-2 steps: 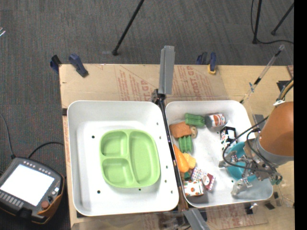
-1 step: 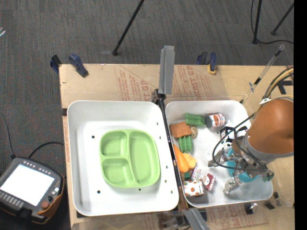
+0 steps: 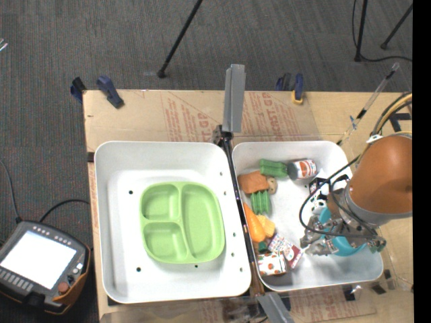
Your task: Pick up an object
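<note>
My gripper [image 3: 326,239] is low in the right bin [image 3: 316,281], near its front right corner, under the orange wrist band. A teal-blue object [image 3: 345,245] lies right beside and partly beneath it; whether it is held is hidden by the wrist. Further left in the same bin lie a green toy [image 3: 273,167], a small can [image 3: 304,169], a brown piece [image 3: 252,182], a green ridged piece [image 3: 261,202], an orange carrot-like toy [image 3: 257,225] and a small printed carton [image 3: 276,259].
The left bin [image 3: 114,180] holds a light green divided plate [image 3: 182,222]. A grey upright post [image 3: 234,103] stands behind the seam between the bins. A teach pendant [image 3: 40,264] lies on the floor at the left.
</note>
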`<state>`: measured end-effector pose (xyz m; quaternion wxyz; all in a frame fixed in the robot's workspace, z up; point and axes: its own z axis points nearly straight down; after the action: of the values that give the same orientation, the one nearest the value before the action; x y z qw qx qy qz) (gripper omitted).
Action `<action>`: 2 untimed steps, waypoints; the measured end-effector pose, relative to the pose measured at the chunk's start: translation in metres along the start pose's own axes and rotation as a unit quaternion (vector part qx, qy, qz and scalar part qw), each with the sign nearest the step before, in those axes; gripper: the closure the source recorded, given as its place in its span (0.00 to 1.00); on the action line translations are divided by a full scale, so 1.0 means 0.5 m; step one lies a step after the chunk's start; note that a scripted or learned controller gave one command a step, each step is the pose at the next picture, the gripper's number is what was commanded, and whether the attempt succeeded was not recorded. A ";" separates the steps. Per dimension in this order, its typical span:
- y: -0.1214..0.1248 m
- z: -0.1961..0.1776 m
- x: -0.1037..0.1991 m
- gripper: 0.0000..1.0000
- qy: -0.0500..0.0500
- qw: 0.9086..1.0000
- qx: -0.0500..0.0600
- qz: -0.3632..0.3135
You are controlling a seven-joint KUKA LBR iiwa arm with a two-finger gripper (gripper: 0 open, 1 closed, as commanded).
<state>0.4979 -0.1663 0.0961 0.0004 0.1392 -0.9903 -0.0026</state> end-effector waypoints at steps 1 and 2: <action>0.048 -0.044 -0.024 1.00 -0.002 0.984 0.002 0.178; -0.072 0.020 -0.152 1.00 0.000 0.992 0.001 0.125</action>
<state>0.5806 -0.1798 0.0859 0.0007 0.0139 -0.9999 -0.0013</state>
